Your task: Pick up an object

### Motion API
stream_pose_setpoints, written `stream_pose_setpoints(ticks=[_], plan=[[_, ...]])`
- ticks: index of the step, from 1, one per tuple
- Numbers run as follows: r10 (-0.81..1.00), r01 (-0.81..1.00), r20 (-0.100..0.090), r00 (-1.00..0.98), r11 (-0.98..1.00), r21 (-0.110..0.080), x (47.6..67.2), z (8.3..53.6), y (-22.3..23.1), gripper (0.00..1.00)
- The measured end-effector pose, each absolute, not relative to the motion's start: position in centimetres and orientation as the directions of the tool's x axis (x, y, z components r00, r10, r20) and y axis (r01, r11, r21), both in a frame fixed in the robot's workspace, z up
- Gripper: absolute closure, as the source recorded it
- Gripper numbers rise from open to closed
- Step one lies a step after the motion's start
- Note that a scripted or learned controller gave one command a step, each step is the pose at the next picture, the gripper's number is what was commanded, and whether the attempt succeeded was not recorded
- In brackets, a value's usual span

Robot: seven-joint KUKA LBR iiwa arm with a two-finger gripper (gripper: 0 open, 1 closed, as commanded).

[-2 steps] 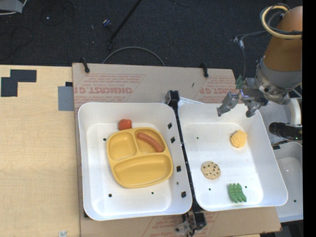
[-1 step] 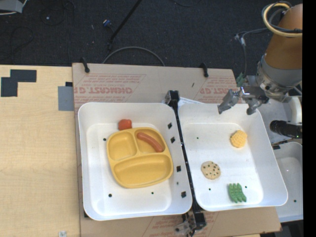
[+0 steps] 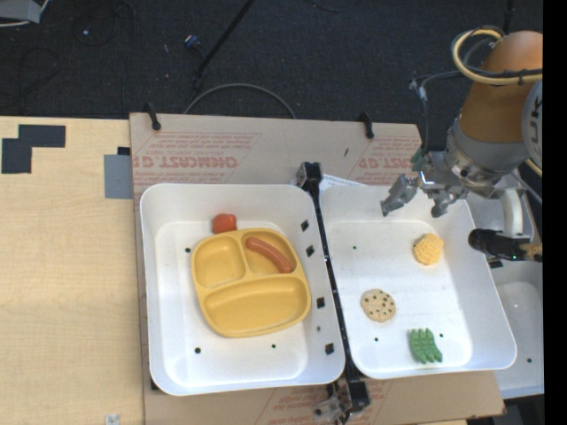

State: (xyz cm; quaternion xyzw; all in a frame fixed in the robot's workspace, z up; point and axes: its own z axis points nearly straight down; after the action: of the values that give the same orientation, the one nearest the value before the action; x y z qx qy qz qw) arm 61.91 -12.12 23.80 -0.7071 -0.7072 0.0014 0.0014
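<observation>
**Jaws held apart above the right bin, nothing between them**

The gripper point(image 3: 418, 200) is seen over the far edge of the right bin point(image 3: 492, 312), hung from the grey arm point(image 3: 496, 104) that enters from the right of the view. Its jaws are spread apart, and nothing is gripped between them. One finger is pointed toward the divider between the bins, the other toward the bin's right side.

Three things are laid on the floor of the right bin. A yellow corn cob point(image 3: 428, 250) is placed nearest the gripper, just below and slightly right of it, but apart from the jaws. A chocolate-chip cookie point(image 3: 378, 305) is found near the middle of the bin, toward the divider. A green vegetable piece point(image 3: 424, 345) is set near the bin's front edge, below the cob and to the right of the cookie. The three are kept well apart from one another.

In the left bin point(image 3: 168, 326) a yellow compartment tray point(image 3: 251, 310) is laid at a slight tilt. A sausage point(image 3: 269, 253) is lodged in its upper right compartment. A small red piece point(image 3: 224, 223) is rested on the bin floor just beyond the tray's far edge.

Both bins are carried on a cardboard sheet point(image 3: 266, 153) spread over the desk point(image 3: 62, 282).
</observation>
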Motion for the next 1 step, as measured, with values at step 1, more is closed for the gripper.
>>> stream_pose_setpoints(ticks=[1], plan=[[1.0,1.0,0.001,0.0,0.0,-0.005,61.52,17.64,-12.04,0.0]])
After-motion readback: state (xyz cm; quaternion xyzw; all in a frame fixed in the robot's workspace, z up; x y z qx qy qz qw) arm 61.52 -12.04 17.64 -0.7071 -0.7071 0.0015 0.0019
